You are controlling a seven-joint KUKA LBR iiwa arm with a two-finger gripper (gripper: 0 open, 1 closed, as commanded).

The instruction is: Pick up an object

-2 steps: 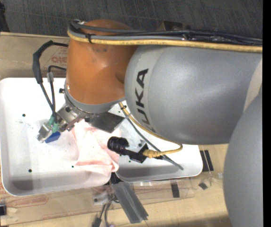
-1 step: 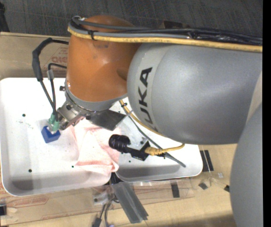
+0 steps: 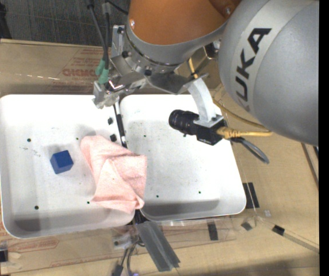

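Observation:
A small blue cube (image 3: pixel 61 161) lies in the left bin (image 3: pixel 26 119), left of its middle. Just right of the cube, a crumpled pink cloth (image 3: pixel 117 173) drapes over the divider between the bins, its right edge lying in the right bin (image 3: pixel 182 177). My gripper (image 3: pixel 103 94) hangs at the far edge of the bins, above the top of the divider. It is well up and to the right of the cube and beyond the cloth. Nothing shows held in it.
The big grey and orange arm (image 3: pixel 210 33) covers the upper right of the view. A black cylindrical unit (image 3: pixel 190 124) on the wrist sits over the right bin. Brown cardboard (image 3: pixel 32 68) lies under the bins, and cables trail at the right.

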